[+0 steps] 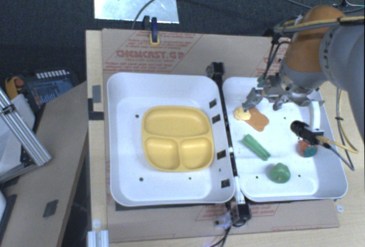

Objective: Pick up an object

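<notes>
Gripper (248, 106) hanging low over the far left part of the right bin (311, 183), just above an orange piece (258, 121) and a pale yellow piece (242, 114) that touches it. Open or closed: cannot tell from this angle.

Probably lining up on the orange piece. To do it well:
- Centre over that piece alone, clear of the yellow neighbour and of the bin's left wall.
- Come straight down and close across the narrow way. Flat and low, so likely to slip.
- Lift only once firmly gripped.

Nearest in the same bin, a green rounded lump (279, 173), on its own. Farther in, a green cylinder (255, 146) lying slantwise, near the orange piece but apart from it. Over by the right wall, a small red and teal thing (307, 149). All loose, none stacked.

In the left bin (125, 126), one yellow tray (174, 137), flat at the middle. Two small wells on its near side and one wide well beyond, all bare.
</notes>
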